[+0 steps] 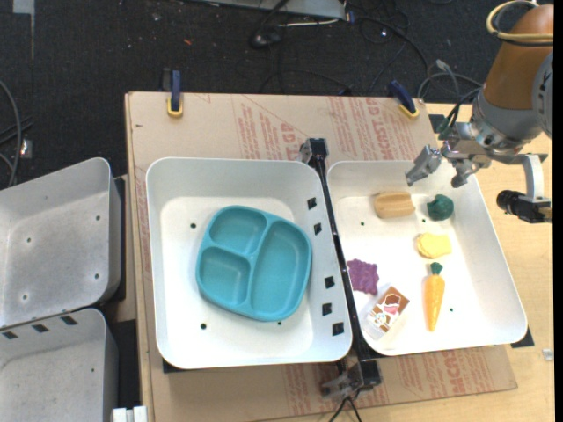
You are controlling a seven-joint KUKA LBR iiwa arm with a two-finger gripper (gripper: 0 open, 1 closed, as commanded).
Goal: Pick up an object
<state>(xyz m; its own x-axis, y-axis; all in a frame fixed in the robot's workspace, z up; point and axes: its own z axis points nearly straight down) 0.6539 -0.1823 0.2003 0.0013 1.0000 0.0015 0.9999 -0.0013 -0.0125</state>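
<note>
The jaws (pixel 442 167) hang spread wide over the far part of the right-hand bin (pixel 506 275), with nothing between the two fingers. No object is chosen by the task, so any item in that bin qualifies.

Nearest candidates: a tan bread-like piece (pixel 393 205) lies just below the left finger, and a dark green lump (pixel 440 207) lies almost directly beneath the jaws, slightly nearer the camera. A yellow piece (pixel 433 245), an orange carrot (pixel 434 301), a purple piece (pixel 362 276) and a small printed packet (pixel 388 310) sit further out, toward the near rim.

Risks, as judged:
- The tan piece and the green lump lie close together — a descent between them may close on neither, or nudge one aside.
- The green lump looks small and rounded; it could squirt out as the fingers close.
- The tan piece is off-centre to the jaws, so a straight drop would likely catch only its end.
- The far bin wall is near — a misjudged approach could strike it.

The blue divided plate (pixel 253 262) in the left-hand bin (pixel 171 192) is well clear.
</note>
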